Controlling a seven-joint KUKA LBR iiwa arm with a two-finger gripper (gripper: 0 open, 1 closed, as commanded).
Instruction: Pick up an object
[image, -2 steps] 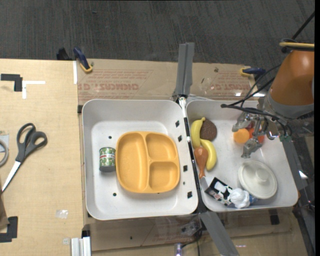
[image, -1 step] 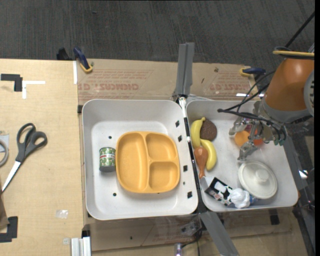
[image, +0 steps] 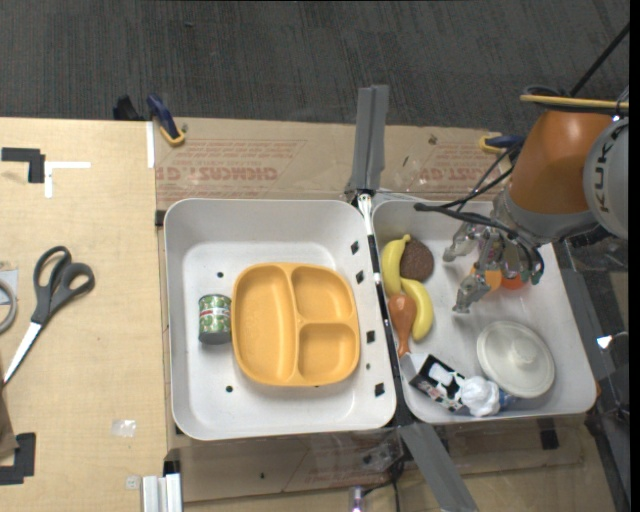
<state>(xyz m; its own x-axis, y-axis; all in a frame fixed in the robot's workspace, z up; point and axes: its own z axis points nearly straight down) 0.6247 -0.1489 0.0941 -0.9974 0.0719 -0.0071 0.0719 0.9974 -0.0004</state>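
My gripper (image: 465, 270) hangs over the back middle of the right bin (image: 575, 330), open, with nothing between its two metal fingers (image: 470, 293). A small orange-red object (image: 513, 281) lies just to its right, partly hidden under the wrist. To its left lie a brown round object (image: 417, 262) and a yellow banana (image: 420, 305). An orange piece (image: 401, 318) rests against the bin's left wall. A white round bowl (image: 514, 358) sits in front of the gripper.
A black-and-white packet (image: 436, 379) and a crumpled white thing (image: 481, 396) lie at the right bin's front. The left bin (image: 185, 390) holds a yellow divided plate (image: 297, 323) and a small green can (image: 214, 318). Scissors (image: 50, 290) lie on the bench at the left.
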